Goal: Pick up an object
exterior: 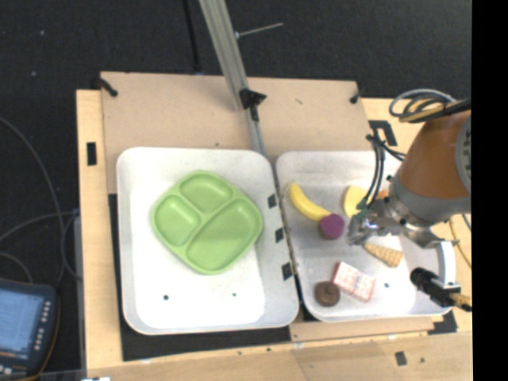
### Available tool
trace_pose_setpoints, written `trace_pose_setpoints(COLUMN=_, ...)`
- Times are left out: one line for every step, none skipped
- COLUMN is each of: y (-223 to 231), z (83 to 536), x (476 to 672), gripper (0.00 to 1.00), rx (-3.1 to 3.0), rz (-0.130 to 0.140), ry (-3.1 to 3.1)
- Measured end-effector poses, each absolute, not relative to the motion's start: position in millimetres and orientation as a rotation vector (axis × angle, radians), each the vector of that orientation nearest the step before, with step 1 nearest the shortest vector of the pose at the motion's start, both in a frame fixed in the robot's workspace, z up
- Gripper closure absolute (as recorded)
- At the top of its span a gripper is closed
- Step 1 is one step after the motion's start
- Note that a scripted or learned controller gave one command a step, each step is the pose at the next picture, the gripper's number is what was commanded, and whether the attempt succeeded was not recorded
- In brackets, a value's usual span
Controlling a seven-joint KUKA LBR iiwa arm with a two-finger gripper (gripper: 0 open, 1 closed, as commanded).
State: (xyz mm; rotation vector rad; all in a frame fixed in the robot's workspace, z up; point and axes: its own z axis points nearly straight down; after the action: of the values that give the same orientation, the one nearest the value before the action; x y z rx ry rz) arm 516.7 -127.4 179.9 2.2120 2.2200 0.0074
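Arm over right bin [317, 169], pincer [361, 230] low beside purple object [332, 227], its opening hard to tell, banana [305, 202] just left, cone [384, 253], pink packet [353, 281], brown piece [327, 294] nearby, green divided plate [208, 221] in left bin [143, 292].

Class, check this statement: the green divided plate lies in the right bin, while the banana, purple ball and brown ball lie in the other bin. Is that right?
One thing is wrong: the green divided plate lies in the left bin, as the camera view shows. The banana, purple ball and brown ball do lie in the other bin.
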Motion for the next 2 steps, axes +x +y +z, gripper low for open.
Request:
trace_pose_setpoints(y=-128, z=216, x=518.7, gripper=1.0, rx=2.213, rz=0.005, ry=2.222)
trace_pose_setpoints(y=-81, z=230, x=535.3, gripper=1.0, rx=2.212, rz=0.005, ry=2.229)
